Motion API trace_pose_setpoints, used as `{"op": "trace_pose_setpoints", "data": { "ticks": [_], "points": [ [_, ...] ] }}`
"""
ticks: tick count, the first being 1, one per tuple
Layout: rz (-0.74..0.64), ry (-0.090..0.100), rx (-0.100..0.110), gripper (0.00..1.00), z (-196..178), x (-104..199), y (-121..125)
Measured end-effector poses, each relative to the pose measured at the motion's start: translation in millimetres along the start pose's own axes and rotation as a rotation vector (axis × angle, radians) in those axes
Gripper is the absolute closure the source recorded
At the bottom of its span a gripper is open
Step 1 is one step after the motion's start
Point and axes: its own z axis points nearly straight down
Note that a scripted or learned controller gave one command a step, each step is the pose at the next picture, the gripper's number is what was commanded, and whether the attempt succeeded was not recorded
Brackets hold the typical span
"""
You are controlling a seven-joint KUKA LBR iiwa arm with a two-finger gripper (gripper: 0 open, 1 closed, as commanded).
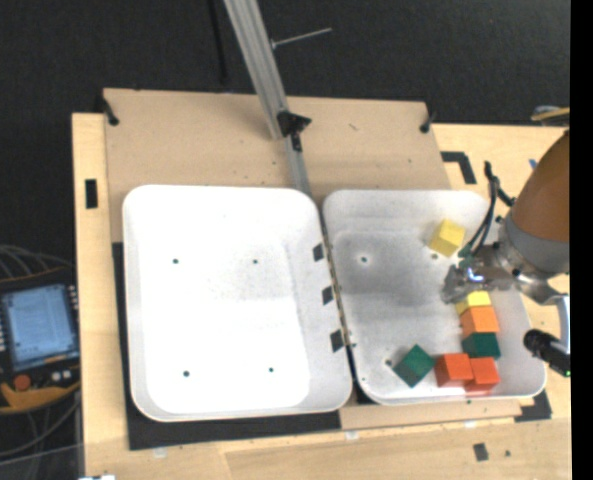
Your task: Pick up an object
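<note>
The right bin point(376, 238) holds several small blocks. A yellow block point(447, 238) lies alone toward the bin's far right. A column of blocks runs down the right wall: a yellow one point(476, 299), an orange one point(479, 320), a dark green one point(482, 345). Two orange blocks point(466, 370) sit at the near right corner, with a green block point(413, 365) to their left. My gripper point(462, 282) hangs low over the top of that column, just below the lone yellow block. Nothing shows between its fingers.
The left bin point(226, 298) lies beside the right one, the two joined by small clips at the shared wall. A slanted metal pole point(261, 58) rises behind the bins. A teach pendant point(31, 328) sits off the bench at the left.
</note>
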Motion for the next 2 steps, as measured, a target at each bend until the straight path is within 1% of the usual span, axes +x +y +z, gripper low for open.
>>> {"op": "trace_pose_setpoints", "data": {
  "ticks": [1, 2],
  "points": [
    [-0.012, 0.000, 0.000, 1.00, -37, -2, 2],
    [-0.016, 0.003, 0.006, 1.00, -32, 51, 6]
  ]
}}
